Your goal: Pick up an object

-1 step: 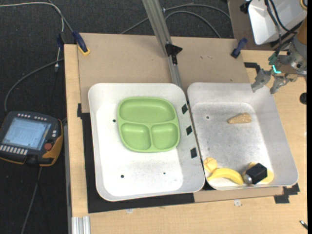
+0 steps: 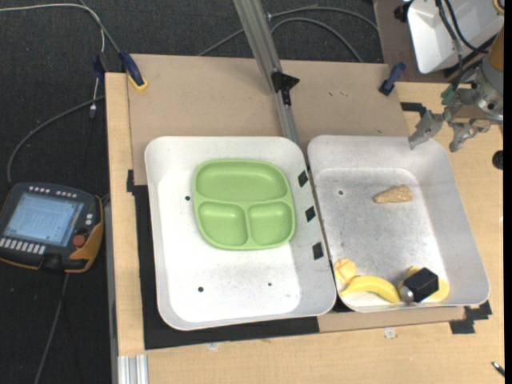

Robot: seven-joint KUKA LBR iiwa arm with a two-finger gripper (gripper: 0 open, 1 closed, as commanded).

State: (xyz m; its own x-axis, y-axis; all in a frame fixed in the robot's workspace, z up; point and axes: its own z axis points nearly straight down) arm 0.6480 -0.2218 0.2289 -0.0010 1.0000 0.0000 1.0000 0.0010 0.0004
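— Where is your claw right now?

— My claw (image 2: 439, 132) hangs over the far right corner of the right bin (image 2: 456, 184), just above its rim, near the top right of the camera view. My two fingers (image 2: 422, 130) are spread apart with nothing between them, so the claw is wide and holds nothing.

— What lies in that bin for you to pick up?

— Three things. A small tan lump (image 2: 394, 195) that looks like a piece of bread lies in the far half of the bin, below and to the left of my claw and apart from it. In the near corner there is a yellow banana (image 2: 366, 286), curved along the bin's near wall, and a small black block (image 2: 422, 282) lying tilted at the banana's right end, touching it. A little grey bit shows at the block's left side; I cannot tell what it is.

— And the other bin?

— The left bin (image 2: 172, 238) bears a green divided plate (image 2: 243, 203), with one long compartment at the far side and two smaller ones at the near side. It sits flat in the far half of the bin, well apart from my claw.

— Anything else around the worktop?

— The worktop (image 2: 208, 94) is tan, with blue clamps (image 2: 133, 70) at its far corners. A silver pole (image 2: 260, 38) rises at a slant from behind the bins. To the left, off the worktop, a handheld control pendant (image 2: 48, 226) with a lit screen lies on the dark floor.
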